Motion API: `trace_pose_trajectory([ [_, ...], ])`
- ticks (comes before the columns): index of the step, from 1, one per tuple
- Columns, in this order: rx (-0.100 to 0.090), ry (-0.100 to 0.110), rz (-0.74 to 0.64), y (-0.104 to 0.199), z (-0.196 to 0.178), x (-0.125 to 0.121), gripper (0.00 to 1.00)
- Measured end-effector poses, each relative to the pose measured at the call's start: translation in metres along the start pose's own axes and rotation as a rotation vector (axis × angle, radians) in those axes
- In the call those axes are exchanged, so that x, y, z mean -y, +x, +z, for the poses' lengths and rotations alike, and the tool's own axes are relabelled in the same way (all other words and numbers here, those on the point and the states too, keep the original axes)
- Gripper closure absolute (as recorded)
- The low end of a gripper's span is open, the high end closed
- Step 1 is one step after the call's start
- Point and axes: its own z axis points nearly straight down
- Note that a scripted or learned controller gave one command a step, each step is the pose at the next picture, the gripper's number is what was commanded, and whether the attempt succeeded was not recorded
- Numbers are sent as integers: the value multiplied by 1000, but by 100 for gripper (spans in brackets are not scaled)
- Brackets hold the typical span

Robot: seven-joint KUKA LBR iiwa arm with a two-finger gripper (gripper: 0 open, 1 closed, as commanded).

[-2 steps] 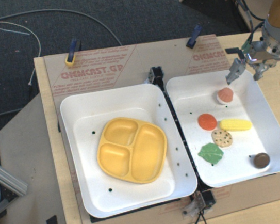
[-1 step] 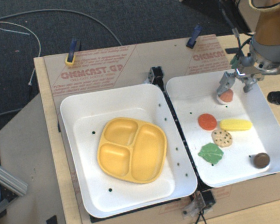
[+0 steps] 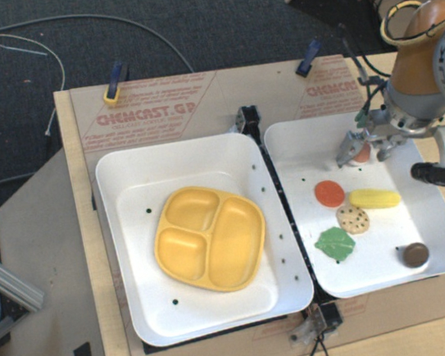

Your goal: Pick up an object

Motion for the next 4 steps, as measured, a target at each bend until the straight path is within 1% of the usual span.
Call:
trace_pose_trajectory([
  [1,0,-2,-1,1,21,0,0],
  [2,2,-7,-2,1,8,-1,100],
  [3,5,-15,-1,-6,-48,-11,100],
  [4,5,-15,-1,-6,-104,-12,100],
])
